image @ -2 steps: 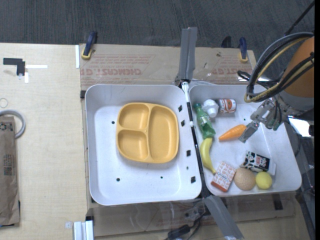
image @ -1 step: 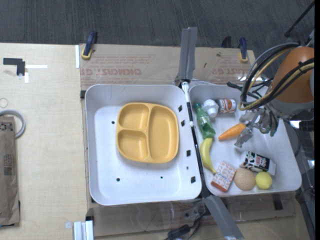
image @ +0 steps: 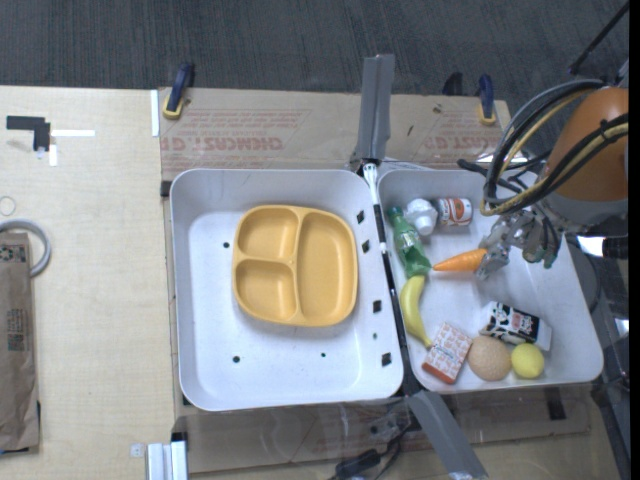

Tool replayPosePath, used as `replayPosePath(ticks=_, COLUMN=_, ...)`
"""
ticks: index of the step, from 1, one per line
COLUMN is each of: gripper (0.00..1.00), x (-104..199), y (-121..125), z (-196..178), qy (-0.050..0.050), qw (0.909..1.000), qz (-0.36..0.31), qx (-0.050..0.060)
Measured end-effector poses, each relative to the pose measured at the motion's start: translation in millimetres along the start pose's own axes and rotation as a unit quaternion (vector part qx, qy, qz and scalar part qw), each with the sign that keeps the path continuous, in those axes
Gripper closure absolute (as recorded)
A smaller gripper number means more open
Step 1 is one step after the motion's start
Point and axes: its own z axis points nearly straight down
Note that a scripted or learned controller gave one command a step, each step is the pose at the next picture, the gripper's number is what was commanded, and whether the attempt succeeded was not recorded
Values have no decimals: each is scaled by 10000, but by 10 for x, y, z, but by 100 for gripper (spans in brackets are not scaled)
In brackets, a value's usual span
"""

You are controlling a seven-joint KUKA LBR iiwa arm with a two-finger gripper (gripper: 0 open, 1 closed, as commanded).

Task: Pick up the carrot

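Nearest the camera, along the bottom edge of the right bin (image: 590, 353), there's a row of small stuff: one snack box (image: 446, 352) with red and white print, one round tan potato-looking thing (image: 489, 359), and one lemon (image: 527, 361) touching it on the right. Just above those sits one little black-and-white carton (image: 513, 323). One banana (image: 414, 309) runs along the left wall of that bin, and right above it is one green bottle (image: 408, 240), tilted, its lower end near the carrot's tip. The carrot (image: 459, 262) lies on its side about mid-bin, pointed end toward the left, fat end toward the right. The gripper (image: 493, 256) is right at that fat end, and the orange looks like it sits between the fingers, so I'd say it has a grip on the carrot's end, though it's kinda small in frame. Further back there's one can (image: 453, 212) on its side with a red label, and one whitish round thing (image: 420, 215) just left of it, hard to tell what. The left bin (image: 200, 298) holds one yellow tray (image: 296, 265) with three compartments, well apart from everything else. The arm (image: 590, 158) comes in from the upper right of the frame, orange band up top, black and yellow cables looping over it, wrist angled down and left into the bin.
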Motion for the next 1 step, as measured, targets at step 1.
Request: replayPosePath(ticks=1, gripper=100, x=68, y=413, z=-881, qy=22, qw=10000, qz=81, qx=9)
